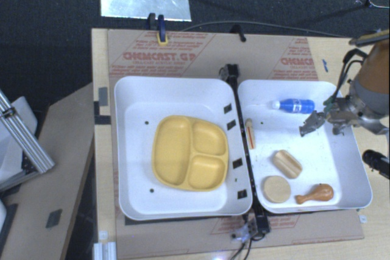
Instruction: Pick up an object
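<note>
A dark carpeted floor lay behind the desk (183, 49), whose cardboard sheet carried two shallow white bins side by side, likely so that things could be moved from one to the other. Taking the divider (241, 143) between the bins as landmark: left of it, the left bin (131, 131) held a yellow sectioned plate (190, 152), lying flat in the middle. Just right of the divider lay a thin stick (249, 133). Further right, in the right bin (359, 182), were a blue bottle (294, 106) on its side, a tan block (286, 163), a round disc (276, 188) and a toy drumstick (315, 193). Farthest right, the pincer (312, 123) hung over bare bin floor just below the bottle, its fingers seemingly apart and holding nothing; the bottle looked the nearest candidate.
</note>
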Motion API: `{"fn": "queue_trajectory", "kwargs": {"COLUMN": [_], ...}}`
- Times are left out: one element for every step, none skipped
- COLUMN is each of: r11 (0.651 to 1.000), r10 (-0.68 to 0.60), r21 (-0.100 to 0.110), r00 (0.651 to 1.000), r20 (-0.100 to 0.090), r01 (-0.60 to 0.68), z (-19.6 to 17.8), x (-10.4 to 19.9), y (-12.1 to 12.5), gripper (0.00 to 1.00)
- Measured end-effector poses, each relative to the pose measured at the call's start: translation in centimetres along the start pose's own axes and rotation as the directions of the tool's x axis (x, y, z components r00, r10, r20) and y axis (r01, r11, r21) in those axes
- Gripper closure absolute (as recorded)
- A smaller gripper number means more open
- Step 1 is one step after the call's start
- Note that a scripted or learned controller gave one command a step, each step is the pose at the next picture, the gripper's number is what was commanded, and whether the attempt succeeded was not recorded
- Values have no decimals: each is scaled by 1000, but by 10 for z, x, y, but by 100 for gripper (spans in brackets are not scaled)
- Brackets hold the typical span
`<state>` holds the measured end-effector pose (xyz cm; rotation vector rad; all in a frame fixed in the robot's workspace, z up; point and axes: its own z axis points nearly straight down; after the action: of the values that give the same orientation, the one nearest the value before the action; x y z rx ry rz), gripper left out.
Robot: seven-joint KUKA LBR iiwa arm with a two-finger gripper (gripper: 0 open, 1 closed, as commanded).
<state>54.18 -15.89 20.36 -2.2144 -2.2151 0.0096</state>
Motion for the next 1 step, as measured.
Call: {"fn": "queue_trajectory", "kwargs": {"r11": [1000], "r10": [-3], "r21": [-13], "r00": [1000], "r20": [3], "r01": [3], "z": [-7], "x": [0], "y": [3], "gripper": [0]}}
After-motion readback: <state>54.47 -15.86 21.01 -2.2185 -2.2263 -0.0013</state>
